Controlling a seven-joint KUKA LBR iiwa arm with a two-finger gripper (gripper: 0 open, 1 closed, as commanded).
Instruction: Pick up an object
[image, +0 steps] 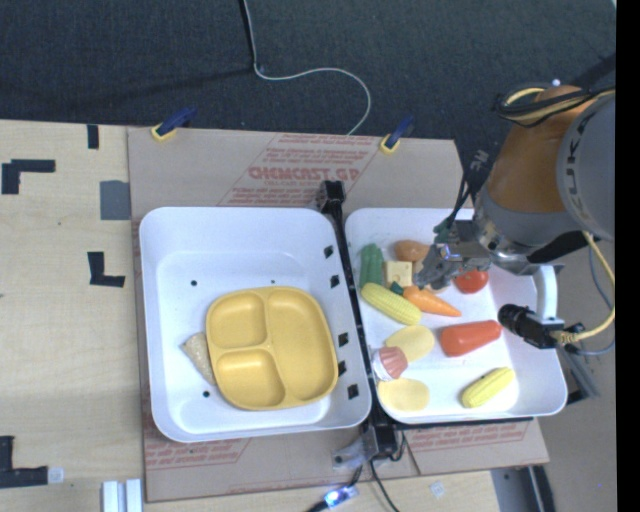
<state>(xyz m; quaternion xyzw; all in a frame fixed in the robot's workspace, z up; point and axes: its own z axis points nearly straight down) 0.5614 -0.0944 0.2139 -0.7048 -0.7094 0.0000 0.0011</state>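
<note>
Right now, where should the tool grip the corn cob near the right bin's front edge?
Across the middle of the corn cob, probably from straight above. It lies flat and slanted, apart from its neighbours, so the fingers should close across its narrow width with room either side.

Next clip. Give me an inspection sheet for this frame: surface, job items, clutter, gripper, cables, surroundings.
Surface: two white bins side by side, left bin and right bin, on cardboard over a wooden bench.
Job's things: right bin holds toy food: cucumber, corn cob, carrot, red sausage, small corn, tomato.
Clutter: yellow divided plate in the left bin, something tan under its left edge.
Gripper: gripper low over the right bin's upper part, by the carrot; grasp not discernible.
Cables: white cable looping behind the bench; yellow cable on the arm.
Surroundings: dark carpet beyond the bench.
</note>
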